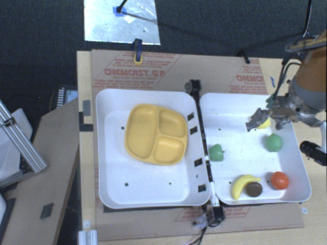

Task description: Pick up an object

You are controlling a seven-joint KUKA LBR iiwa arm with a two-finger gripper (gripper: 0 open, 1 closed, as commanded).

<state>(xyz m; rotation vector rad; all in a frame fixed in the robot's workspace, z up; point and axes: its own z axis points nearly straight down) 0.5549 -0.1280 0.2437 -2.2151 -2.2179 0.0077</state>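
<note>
I've got the arm (311,80) coming in from the right edge of the frame, upper right, most of it cut off there. The gripper (258,120) sits over the upper right part of the right bin (240,103). A small yellow object (264,123) shows just under and right of the fingertips, mostly hidden by the gripper body. I can't tell from this angle whether the fingers are spread or closed, or whether they touch that yellow piece at all.

Rest of the right bin: a green round object (274,142) near the right wall, just below the gripper. A smaller green object (216,152) sits near the left wall, close to the divider. Along the lower edge there's a banana (241,185), a brown round object (254,189) touching it on its right, and a red-orange ball (279,180) just beside those, toward the lower right corner. A dark part (312,152) at the right edge of the frame is cropped; can't make out what it is.

Left bin (110,137): a yellow divided plate (156,133) in the middle, three compartments, lying flat.

Upper left of the frame, a shiny grey sheet (121,13) with a blue mark, glare washes out detail.
</note>
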